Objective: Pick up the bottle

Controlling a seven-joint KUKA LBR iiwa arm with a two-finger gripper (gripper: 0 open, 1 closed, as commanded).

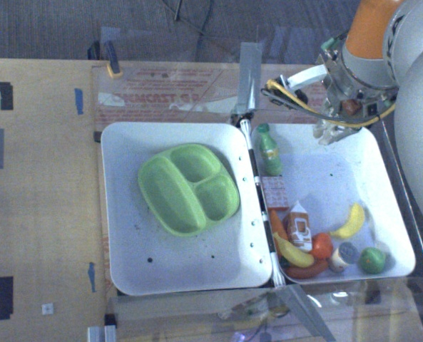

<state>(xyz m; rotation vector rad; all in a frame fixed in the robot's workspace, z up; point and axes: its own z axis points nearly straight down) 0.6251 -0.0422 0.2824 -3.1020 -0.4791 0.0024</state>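
We see the small green plastic bottle (269,150) with a green cap lying in the right white bin (393,191), at its far left corner, close against the wall that it shares with the left white bin (118,212). Its long axis runs about from 12 to 6 o'clock, cap toward 12. The end effector (331,132) hangs over the far edge of the same bin, at about 3 o'clock from the bottle and apart from it; how it stands, apart or together, we cannot tell. We judge that the coming move must go toward 9 o'clock and then down, and the near wall leaves little room on that side
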